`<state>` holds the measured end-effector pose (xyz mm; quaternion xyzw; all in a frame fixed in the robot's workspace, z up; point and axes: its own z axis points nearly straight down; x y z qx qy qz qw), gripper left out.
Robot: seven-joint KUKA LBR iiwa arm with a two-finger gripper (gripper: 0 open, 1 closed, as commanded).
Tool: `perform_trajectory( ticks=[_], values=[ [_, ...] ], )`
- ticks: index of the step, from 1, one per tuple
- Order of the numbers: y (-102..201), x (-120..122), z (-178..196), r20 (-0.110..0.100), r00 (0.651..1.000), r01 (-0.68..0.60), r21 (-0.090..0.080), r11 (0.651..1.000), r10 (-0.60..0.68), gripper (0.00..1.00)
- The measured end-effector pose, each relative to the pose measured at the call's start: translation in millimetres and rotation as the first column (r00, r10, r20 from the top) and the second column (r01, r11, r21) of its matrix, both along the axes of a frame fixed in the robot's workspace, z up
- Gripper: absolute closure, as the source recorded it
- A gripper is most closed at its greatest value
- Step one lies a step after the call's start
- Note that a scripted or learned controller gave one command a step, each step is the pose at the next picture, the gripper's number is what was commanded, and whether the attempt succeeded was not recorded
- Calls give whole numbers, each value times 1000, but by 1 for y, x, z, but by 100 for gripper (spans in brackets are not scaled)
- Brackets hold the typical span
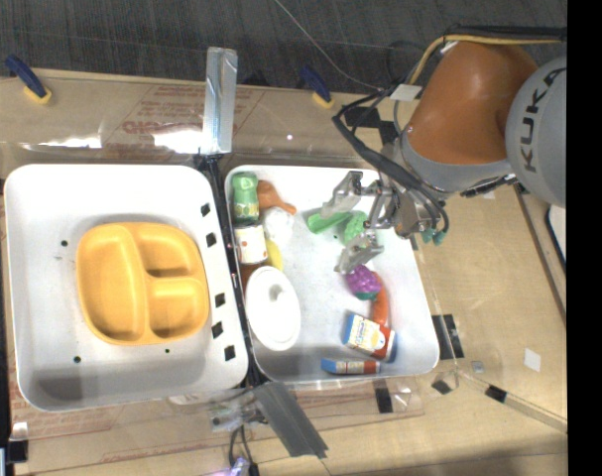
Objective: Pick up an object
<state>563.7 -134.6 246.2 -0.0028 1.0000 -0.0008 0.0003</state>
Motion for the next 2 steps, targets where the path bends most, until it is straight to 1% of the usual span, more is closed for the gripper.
perform_trajectory(
  ticks=[1,2],
  values=[
    [-66,-28,-121,-9,997,-74,5,997,74,0],
    [-74,-78,-153,5,1000,20,1,1000,-20,0]
  ],
)
